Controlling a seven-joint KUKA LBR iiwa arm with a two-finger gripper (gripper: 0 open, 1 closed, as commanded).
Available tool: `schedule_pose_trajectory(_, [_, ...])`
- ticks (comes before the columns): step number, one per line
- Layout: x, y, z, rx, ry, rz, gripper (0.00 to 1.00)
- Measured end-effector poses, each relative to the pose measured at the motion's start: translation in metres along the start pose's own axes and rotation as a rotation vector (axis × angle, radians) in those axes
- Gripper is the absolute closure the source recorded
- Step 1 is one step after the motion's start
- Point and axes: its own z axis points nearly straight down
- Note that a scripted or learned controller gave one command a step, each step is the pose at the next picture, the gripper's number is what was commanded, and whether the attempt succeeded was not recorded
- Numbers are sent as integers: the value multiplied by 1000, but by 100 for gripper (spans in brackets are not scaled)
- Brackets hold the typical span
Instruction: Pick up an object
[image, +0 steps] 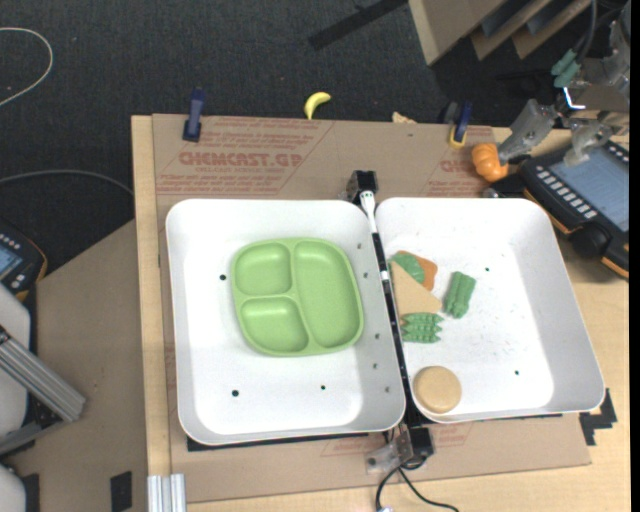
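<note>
dark carpet (90, 80) — brown bench board (250, 150)

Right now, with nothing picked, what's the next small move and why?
Probably bring the gripper, parked beyond the right white bin's far corner, in over that bin toward the round tan cookie-like disc. The disc lies apart from the other pieces, near the bin's front edge.

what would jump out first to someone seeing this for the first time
A green divided plate sits alone in the middle of the left bin. In the right bin, small toy foods cluster near its left side: a sandwich wedge, two green vegetables and a round tan biscuit.
</note>
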Motion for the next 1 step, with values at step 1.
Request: schedule_pose_trajectory(1, [-3, 1, 1, 16, -2, 5, 100])
